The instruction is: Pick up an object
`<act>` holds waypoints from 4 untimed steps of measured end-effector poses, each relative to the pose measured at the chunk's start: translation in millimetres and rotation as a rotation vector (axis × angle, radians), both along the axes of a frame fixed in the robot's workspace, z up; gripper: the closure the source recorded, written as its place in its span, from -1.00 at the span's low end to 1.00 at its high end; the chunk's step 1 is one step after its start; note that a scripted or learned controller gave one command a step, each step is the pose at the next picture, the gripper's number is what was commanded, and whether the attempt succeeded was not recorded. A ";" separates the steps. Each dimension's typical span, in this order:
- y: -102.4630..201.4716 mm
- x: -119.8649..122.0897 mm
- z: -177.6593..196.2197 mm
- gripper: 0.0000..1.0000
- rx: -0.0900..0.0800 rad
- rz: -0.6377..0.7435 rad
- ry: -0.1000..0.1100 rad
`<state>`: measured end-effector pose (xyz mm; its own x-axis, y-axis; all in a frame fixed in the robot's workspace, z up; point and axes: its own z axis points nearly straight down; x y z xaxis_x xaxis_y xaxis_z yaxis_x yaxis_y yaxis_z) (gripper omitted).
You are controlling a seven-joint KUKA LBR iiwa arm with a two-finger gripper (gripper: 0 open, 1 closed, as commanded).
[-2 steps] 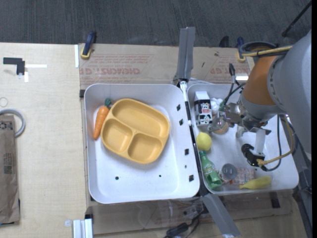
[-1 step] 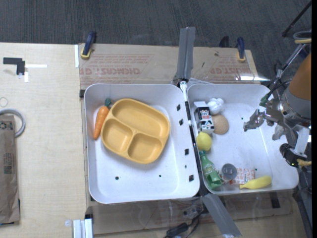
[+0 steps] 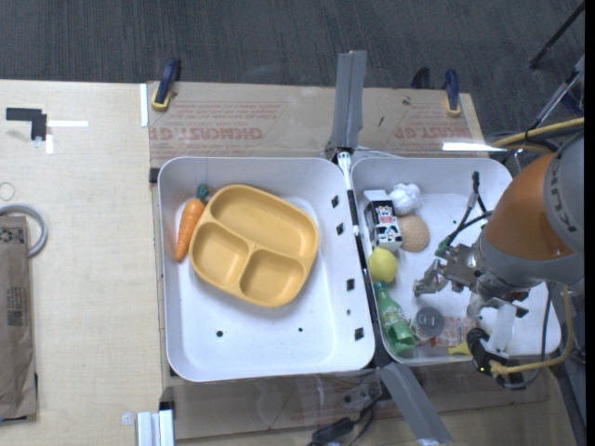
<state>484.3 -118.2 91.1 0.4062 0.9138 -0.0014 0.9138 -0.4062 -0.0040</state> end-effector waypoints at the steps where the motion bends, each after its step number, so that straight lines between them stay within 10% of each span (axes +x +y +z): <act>1: 9.0 45.8 73.6 -1.00 -0.003 -0.235 -0.001; 2: -74.7 24.1 96.2 -1.00 -0.002 -0.171 -0.001; 3: -65.9 7.7 20.6 -1.00 0.000 0.094 -0.001; 4: -33.1 -7.2 60.4 -1.00 -0.001 -0.013 -0.001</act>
